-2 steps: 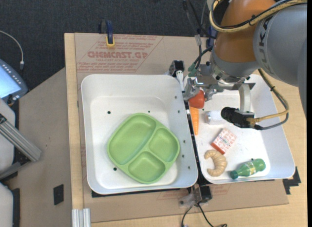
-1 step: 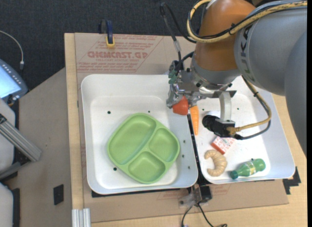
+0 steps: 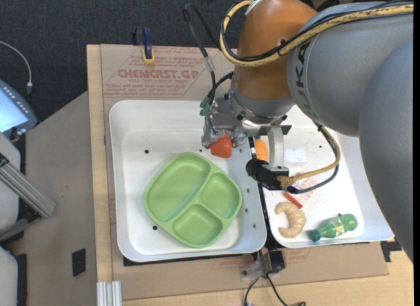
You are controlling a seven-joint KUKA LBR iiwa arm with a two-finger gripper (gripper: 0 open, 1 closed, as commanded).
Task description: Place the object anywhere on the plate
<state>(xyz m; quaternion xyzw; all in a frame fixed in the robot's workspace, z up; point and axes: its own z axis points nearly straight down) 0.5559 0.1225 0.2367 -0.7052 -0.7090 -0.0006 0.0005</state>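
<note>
Above the left bin, the tool pinches a small red object just past the far edge of the green plate, seemingly carried clear of the rim before release; a croissant and bottle wait right.

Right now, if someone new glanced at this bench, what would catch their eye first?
Probably the big grey arm with its orange band filling the upper right, its gripper over the left bin. Next, the lime green divided plate in that bin, with a small red-orange object just above its rim. A croissant and green bottle lie in the right bin.
</note>
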